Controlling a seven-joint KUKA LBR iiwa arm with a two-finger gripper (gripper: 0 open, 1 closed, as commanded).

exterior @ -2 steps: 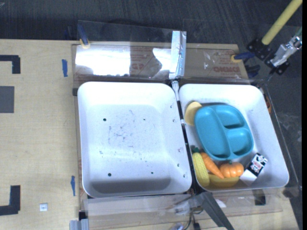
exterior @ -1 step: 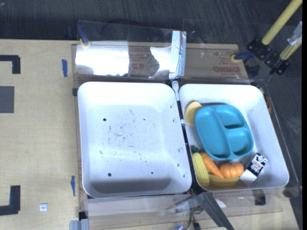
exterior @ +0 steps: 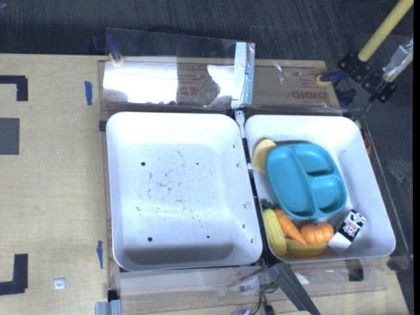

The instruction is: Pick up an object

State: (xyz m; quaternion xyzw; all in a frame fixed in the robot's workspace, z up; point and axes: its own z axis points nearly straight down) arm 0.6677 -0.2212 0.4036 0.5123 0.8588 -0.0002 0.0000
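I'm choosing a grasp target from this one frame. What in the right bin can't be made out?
- Yellow piece: the blue tray covers most of it, so its shape is unclear.
- Carrot and corn: the tray covers their upper ends.
- Black-and-white item: its print is too small to read.
- Anything under the tray is hidden.

A pale wooden bench (exterior: pixel 52 176) carries two shallow white plastic bins side by side: the left bin (exterior: pixel 125 136) and the right bin (exterior: pixel 374 195). Strips of blue tape (exterior: pixel 88 92) mark the bench beside the left bin.
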